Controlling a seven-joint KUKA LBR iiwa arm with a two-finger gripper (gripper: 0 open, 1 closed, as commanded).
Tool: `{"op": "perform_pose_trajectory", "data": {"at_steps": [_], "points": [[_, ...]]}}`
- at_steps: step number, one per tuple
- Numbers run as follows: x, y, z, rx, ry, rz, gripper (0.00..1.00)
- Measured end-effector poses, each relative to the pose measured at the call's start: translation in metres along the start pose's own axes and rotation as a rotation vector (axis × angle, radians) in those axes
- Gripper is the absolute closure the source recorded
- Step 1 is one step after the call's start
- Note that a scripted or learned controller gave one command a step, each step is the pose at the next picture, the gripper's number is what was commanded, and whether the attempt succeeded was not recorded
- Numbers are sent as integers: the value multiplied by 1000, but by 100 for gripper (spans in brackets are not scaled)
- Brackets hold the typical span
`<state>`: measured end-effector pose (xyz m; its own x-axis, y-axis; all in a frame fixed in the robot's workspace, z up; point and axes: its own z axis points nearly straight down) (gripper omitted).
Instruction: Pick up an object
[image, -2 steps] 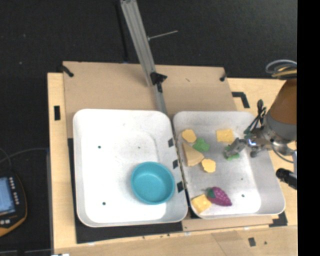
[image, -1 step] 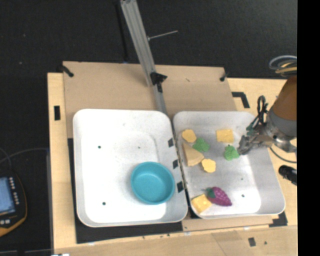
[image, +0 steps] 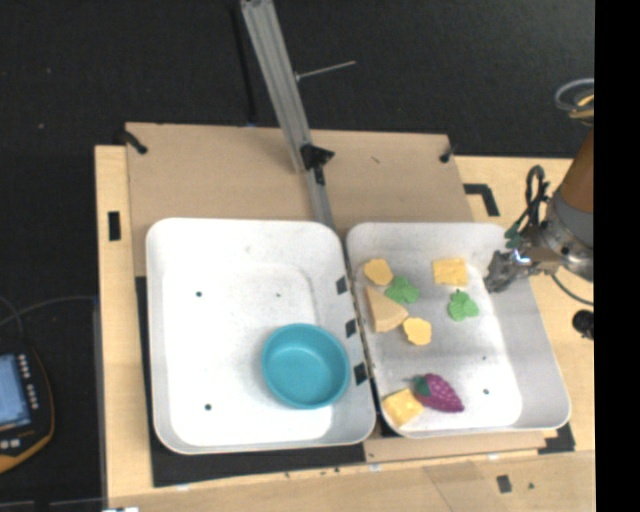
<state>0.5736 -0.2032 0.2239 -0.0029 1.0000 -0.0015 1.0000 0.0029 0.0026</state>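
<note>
My gripper hangs at the right bin's right rim; how far it is parted I cannot tell. Toy foods cluster left of it, a green piece nearest. A blue bowl occupies the left bin.

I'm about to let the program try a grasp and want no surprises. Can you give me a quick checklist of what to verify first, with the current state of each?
1. Hand carries nothing from an earlier try: cannot tell, too small and blurred to read.
2. Hand is over the right bin: ok, at its right rim.
3. A target lies near the hand: ok, the green piece and the yellow block are nearest.
4. That target stands apart from its neighbours: ok, both lie apart.
5. Crowded items to avoid: not ok, the purple grapes touch a yellow piece.
6. Blue bowl is out of the way: ok, it sits in the left bin.
</note>
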Motion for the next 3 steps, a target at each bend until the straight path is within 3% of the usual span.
{"op": "perform_pose_trajectory", "data": {"at_steps": [1, 3], "points": [[-1, 1, -46, 0, -1, 0, 100], [96, 44, -38, -1, 2, -4, 100]]}}
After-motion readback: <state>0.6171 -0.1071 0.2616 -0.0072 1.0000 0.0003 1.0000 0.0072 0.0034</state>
